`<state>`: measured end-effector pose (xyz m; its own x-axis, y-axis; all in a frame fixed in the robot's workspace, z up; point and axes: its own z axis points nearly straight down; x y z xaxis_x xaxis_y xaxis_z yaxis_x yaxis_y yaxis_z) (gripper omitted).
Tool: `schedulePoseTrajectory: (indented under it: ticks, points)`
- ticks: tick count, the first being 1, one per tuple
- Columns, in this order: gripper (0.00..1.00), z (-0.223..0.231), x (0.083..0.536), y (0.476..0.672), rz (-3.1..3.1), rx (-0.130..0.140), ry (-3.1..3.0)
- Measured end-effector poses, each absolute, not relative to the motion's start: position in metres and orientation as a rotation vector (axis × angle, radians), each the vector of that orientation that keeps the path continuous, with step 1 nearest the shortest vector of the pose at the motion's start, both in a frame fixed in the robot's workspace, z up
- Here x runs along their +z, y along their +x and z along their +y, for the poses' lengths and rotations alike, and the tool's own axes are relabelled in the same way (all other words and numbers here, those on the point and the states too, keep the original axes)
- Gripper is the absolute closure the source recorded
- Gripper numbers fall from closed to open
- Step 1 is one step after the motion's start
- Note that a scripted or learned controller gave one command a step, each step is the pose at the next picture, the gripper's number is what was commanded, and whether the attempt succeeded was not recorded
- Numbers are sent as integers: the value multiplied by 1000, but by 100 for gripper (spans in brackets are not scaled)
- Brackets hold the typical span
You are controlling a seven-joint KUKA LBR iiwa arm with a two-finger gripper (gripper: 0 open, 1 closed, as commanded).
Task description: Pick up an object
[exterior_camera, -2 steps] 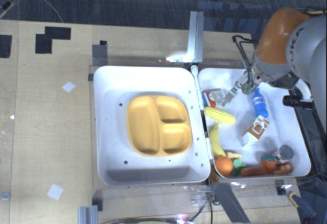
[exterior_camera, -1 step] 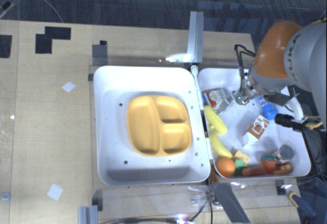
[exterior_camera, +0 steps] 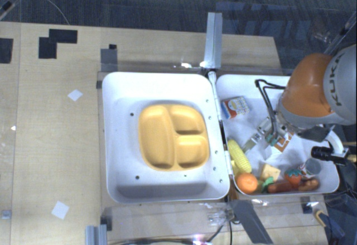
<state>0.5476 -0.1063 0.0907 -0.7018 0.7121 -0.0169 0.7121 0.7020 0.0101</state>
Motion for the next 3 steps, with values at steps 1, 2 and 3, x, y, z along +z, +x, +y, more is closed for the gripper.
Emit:
schedulePoseTrajectory:
  ticks: [1, 2, 3]
  points:
    - [0, -171, 88, 629, 2877, 2, 1235]
    - [0, -208, 143, 557, 2791, 1, 1415]
    - [0, -160, 90, 520, 2602, 9, 1736]
